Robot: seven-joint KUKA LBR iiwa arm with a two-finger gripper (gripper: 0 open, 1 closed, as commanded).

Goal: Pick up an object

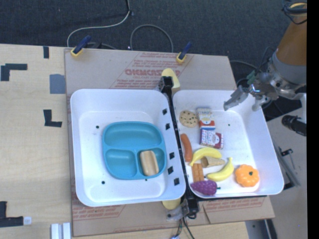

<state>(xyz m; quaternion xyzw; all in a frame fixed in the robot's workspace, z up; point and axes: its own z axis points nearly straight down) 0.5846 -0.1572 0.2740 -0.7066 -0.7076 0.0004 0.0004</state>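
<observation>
Hovering over the upper right corner of the right bin [259, 148], the claw [246, 99] hangs spread and released, with nothing between its two grey fingers, so by the look of it the pick has hardly begun: no object is lifted, and choosing, descending, closing and raising all remain. Every candidate lies in that right bin, below and to the left of the claw: a cookie [188, 118], a small milk carton [205, 117], a red-and-white juice box [211, 137], a sausage [186, 147], two bananas [220, 170] curving side by side, a small orange pumpkin [246, 176] and purple grapes [204, 186]. These toys crowd together near the bin's middle and lower edge, several touching, which may hamper a clean grasp. The left bin [84, 133] holds a blue divided plate [127, 146] with a bread roll [148, 163] in one compartment. Both bins rest on a cardboard sheet [144, 71] clamped to the wooden table [25, 158].
</observation>
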